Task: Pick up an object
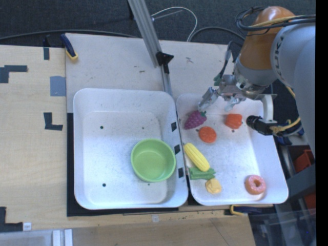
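Claw (220,101) open (beside grapes (195,119))

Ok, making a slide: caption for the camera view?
Gripper open above right bin of toy food; green bowl in left bin.

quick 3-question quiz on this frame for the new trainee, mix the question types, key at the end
1. True or false: the green bowl sits in the left bin.
2. Which item lies nearest the gripper? A) pink doughnut B) purple grapes C) corn cob
3. Fill in: the doughnut lies near the right bin's ____ right corner in the camera view (upper or lower).

Key
1. True; the bowl is toward that bin's lower right.
2. B; the grapes lie just below and left of the gripper, while the corn and doughnut are further down the bin.
3. Lower.
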You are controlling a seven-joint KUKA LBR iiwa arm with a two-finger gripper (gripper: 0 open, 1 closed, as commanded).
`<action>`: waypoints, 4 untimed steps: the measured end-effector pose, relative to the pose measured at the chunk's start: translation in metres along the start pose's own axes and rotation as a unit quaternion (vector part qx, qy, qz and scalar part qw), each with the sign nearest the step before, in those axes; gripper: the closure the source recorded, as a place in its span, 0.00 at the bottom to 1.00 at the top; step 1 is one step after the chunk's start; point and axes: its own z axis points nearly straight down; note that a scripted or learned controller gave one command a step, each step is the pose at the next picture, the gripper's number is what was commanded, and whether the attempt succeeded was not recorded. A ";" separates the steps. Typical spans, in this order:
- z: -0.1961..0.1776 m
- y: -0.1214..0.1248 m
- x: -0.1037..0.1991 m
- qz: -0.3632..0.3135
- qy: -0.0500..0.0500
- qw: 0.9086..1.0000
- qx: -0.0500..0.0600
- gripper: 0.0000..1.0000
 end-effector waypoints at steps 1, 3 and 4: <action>0.000 0.000 0.000 0.000 0.000 1.000 0.000 0.00; 0.110 0.001 -0.007 0.000 -0.001 1.000 -0.001 0.00; 0.099 0.001 -0.006 -0.001 -0.001 1.000 -0.001 1.00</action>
